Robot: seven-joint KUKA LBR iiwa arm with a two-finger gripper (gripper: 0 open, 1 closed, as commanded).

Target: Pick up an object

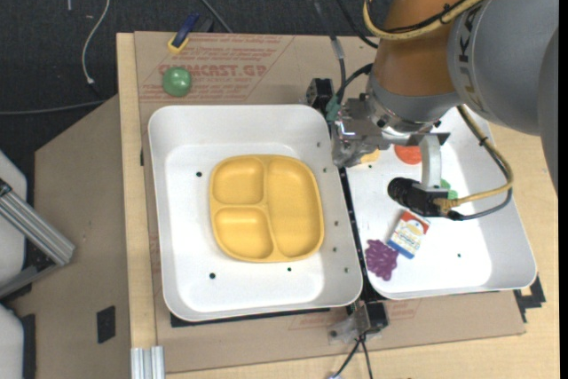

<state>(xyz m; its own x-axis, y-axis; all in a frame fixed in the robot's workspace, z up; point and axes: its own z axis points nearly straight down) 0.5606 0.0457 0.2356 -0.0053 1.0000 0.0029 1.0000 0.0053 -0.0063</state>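
The right bin (497, 266) holds a bunch of purple grapes (381, 257), a small white, blue and red carton (408, 235), an orange-red thing (408, 154) partly under the arm, and a bit of green (447, 191). My gripper (359, 145) hangs low over the upper left corner of that bin, close to the wall between the two bins. The wrist hides most of it. A small pale orange scrap (369, 158) shows just beside it. I see nothing held.
A yellow divided plate (265, 207) lies in the left bin (177, 146). A green ball (177, 82) and a blue and yellow clip (185, 31) rest on the cardboard behind the bins. The big grey and orange arm covers the right bin's far half.
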